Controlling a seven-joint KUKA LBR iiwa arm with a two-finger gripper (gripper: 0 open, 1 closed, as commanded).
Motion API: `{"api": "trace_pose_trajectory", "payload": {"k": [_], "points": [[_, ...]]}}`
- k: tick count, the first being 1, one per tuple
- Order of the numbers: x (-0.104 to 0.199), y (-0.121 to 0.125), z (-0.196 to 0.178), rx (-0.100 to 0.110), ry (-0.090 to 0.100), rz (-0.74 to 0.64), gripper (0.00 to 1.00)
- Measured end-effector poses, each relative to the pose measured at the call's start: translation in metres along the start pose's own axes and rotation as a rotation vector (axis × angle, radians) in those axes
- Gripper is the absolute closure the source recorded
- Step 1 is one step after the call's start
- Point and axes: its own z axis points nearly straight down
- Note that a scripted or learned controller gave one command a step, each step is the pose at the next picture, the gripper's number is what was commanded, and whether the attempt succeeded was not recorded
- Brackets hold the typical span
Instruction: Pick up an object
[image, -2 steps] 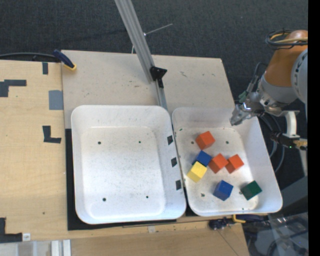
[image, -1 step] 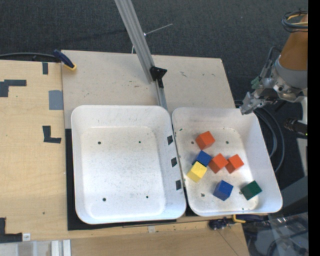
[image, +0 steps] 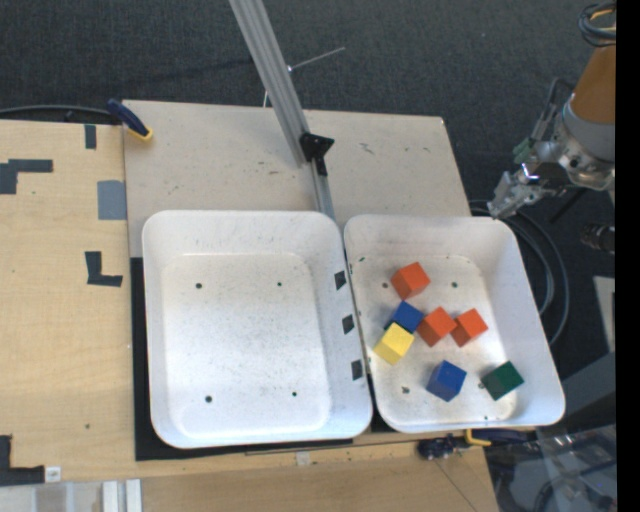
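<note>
The arm entered from the upper right, its tool (image: 515, 187) poised outside the right bin (image: 530, 300); tool state could not be told. Seven blocks, including an orange block (image: 410, 279), lay inside.

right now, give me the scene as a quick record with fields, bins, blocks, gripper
right bin: holds seven blocks
orange blocks: three, at
blue blocks: two, at
yellow block: touching a blue block
green block: near the bin's front right corner
left bin: beside the right bin
gripper: outside the bins, past the right bin's far right corner
</note>
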Motion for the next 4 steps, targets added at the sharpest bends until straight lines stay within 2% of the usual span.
{"api": "trace_pose_trajectory", "payload": {"k": [2,4], "points": [[0.109,-0.014,-0.009,0.004,0.003,-0.005,1.0],[0.212,-0.048,0.006,0.007,0.002,-0.004,1.0]]}}
